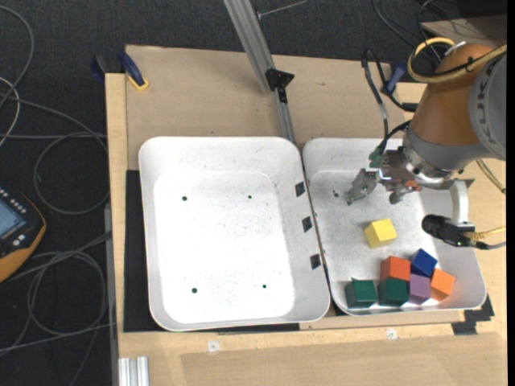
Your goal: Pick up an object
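Gripper (378,190): fingers spread apart, nothing held, positioned above right bin (338,155).
Yellow cube (381,232): located just below gripper, apart.
Other blocks (400,281): clustered at bin's near-right corner.

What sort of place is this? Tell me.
Probably a robotics lab test bench: a robot arm reaches over two white bins, toy blocks sit in one, and loose cables trail across the carpet.

dark grey carpeted floor (56,22) strewn with loose black cables (32,147), a pale wooden bench top (201,87) over it, a slanted grey metal pole (253,43) crossing its far edge, a yellow-and-black handheld device (14,232) at left.
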Controlling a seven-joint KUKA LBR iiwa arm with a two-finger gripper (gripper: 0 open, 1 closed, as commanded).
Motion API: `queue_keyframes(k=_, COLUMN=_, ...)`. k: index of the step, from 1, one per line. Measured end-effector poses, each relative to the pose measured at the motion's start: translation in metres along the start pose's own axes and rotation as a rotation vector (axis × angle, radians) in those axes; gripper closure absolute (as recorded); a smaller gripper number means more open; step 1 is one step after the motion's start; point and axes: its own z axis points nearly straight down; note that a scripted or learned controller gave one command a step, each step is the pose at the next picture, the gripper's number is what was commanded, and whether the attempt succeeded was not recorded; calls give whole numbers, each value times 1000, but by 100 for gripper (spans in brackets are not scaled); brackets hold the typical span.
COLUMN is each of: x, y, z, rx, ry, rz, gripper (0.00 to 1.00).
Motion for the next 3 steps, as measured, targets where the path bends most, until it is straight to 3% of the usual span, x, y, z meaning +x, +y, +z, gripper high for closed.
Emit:
queue_keyframes(k=1, x=-4, y=-1, z=44, rx=0, ry=0, rz=0, gripper=0)
queue_keyframes(k=2, x=-4, y=1, z=30, rx=-8, ry=0, rz=-1, gripper=100)
queue_keyframes(k=3, x=7, y=0, z=-27, rx=-14, ry=-2, rz=-3, gripper=100)
